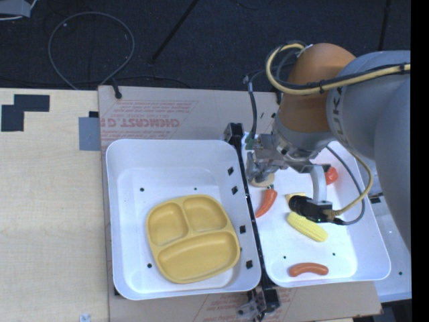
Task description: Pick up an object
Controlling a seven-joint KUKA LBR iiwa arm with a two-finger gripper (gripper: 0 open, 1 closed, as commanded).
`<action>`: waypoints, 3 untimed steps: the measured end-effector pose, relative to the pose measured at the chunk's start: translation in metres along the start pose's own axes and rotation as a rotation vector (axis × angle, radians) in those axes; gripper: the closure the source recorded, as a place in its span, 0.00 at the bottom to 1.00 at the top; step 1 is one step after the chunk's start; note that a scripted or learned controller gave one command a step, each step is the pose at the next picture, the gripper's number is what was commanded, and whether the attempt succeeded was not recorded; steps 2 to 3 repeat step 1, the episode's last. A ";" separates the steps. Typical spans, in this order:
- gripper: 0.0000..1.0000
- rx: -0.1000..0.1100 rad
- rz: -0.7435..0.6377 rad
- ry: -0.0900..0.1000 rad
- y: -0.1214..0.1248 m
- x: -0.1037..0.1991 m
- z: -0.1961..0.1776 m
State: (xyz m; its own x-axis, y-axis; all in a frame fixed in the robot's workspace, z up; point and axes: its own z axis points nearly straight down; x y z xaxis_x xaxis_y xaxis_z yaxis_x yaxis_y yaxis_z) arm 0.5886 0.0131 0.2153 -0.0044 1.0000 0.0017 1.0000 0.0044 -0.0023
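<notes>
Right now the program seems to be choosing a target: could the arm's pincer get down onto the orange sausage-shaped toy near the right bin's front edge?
Probably yes. The orange sausage-shaped toy lies alone on bare floor of the right bin, apart from the yellow corn cob, with nothing over it.

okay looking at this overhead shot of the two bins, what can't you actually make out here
Camera view, what stays unclear:
- The end effector: the arm's wrist covers it, so its state and any contact cannot be told.
- A pale object under it, mostly hidden; unidentifiable.
- An orange item behind the cable, only a sliver visible.
- The far wall of the right bin, blocked by the arm.
- The corn cob: its upper end is overlapped by a black part.
</notes>
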 end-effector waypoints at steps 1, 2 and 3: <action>1.00 0.001 0.000 -0.001 0.007 0.049 0.008; 1.00 0.001 0.000 -0.001 0.007 0.049 0.008; 1.00 0.001 0.000 -0.001 0.007 0.049 0.008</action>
